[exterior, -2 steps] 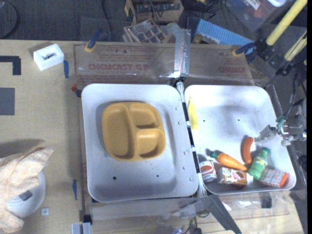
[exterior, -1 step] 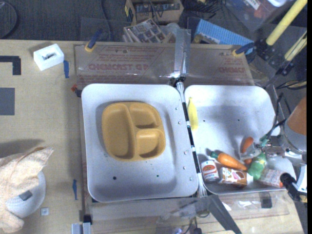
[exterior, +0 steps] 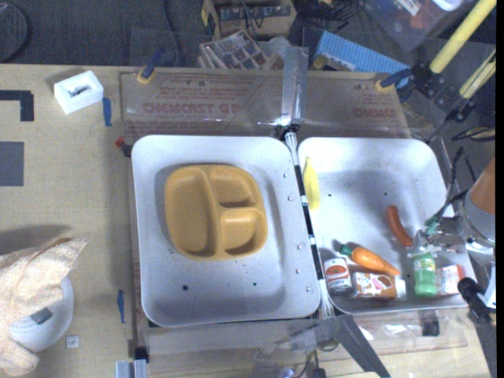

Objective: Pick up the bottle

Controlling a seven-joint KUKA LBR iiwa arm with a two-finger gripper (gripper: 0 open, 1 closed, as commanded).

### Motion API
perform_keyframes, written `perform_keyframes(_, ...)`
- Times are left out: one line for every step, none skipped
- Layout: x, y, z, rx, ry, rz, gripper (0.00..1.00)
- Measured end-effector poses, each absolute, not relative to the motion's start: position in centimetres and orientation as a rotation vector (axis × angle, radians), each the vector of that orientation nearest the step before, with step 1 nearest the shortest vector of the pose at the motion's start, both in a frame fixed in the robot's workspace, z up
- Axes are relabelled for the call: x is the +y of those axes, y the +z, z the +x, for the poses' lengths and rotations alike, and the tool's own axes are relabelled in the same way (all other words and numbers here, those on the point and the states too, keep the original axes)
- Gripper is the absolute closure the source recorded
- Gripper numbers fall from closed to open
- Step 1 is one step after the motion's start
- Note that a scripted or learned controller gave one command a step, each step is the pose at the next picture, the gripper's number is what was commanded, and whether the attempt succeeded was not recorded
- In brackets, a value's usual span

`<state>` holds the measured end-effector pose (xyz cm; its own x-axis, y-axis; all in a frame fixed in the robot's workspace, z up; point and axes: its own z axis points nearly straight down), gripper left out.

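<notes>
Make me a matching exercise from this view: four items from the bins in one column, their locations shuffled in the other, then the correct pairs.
Items:
1. tan divided plate
2. green bottle
3. yellow piece
4. carrot

Places:
A. right bin, near its left wall
B. middle of the left bin
C. right bin, front right corner
D. right bin, front, left of the bottle

Pairs: 1-B, 2-C, 3-A, 4-D
</notes>
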<state>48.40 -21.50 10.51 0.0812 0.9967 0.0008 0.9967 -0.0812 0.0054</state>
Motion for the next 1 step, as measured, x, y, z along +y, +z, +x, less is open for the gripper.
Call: perform_keyframes(-14.01, 22.05, 48.02, 2.114, 0.000, 2.324, 1.00)
